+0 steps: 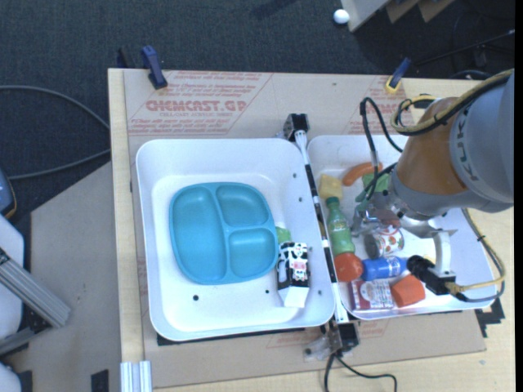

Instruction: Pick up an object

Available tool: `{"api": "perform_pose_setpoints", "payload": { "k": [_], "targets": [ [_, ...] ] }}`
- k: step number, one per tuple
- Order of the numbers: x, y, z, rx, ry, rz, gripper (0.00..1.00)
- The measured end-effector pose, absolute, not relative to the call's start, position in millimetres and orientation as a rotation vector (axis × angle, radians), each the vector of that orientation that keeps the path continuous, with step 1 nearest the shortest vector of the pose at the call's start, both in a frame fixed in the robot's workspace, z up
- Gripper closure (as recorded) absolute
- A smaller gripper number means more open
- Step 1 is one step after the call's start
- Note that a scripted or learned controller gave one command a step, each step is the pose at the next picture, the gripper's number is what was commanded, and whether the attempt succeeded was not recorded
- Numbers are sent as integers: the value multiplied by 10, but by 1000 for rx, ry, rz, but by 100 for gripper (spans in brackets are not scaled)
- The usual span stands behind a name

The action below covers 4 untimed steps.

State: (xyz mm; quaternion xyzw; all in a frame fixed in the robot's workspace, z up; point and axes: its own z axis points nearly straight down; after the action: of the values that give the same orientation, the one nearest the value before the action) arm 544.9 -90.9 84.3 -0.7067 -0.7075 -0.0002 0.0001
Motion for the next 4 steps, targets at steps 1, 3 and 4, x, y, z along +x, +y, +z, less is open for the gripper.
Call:
{"api": "perform_pose_setpoints", "payload": {
  "k": [1, 3, 4],
  "targets": [
    [5608, -811, 1853, -2222, -2223, -1, 100],
    [6074, -1253, 972, -2222, -2221, 2, 0],
    [6559, -1141, 848, -2220, -2224, 0, 0]
  ]
}}
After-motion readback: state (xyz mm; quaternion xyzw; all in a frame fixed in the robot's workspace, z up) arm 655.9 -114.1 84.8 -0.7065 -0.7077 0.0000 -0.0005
